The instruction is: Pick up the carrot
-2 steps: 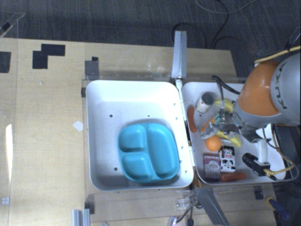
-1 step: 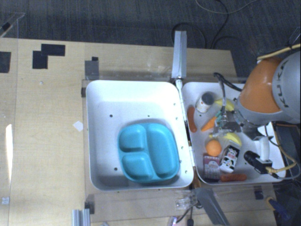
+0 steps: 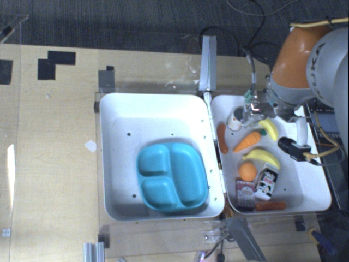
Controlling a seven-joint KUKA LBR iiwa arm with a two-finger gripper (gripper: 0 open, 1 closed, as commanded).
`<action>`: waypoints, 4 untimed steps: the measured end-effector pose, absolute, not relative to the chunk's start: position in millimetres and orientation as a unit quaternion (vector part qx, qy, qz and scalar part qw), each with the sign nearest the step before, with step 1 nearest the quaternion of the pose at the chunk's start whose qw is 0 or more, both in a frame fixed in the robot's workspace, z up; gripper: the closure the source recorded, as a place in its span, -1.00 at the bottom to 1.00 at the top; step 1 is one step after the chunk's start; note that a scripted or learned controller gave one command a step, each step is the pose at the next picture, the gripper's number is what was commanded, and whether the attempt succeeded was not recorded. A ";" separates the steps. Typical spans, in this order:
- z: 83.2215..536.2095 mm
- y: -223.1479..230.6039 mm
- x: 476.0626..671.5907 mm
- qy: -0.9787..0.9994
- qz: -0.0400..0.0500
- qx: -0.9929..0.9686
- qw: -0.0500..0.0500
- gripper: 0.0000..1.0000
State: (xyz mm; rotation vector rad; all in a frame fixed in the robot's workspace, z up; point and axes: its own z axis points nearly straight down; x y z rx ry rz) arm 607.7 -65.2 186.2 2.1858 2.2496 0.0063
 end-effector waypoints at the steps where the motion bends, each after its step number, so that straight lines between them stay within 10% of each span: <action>1: 184.8 -44.1 543.1 0.680 0.001 0.733 0.001 1.00; 2: 188.1 -65.7 644.2 0.805 0.002 0.594 0.003 1.00; 3: 216.9 0.2 581.7 0.699 0.002 0.715 0.001 1.00; 4: 201.0 73.8 579.8 0.480 0.001 0.877 0.000 1.00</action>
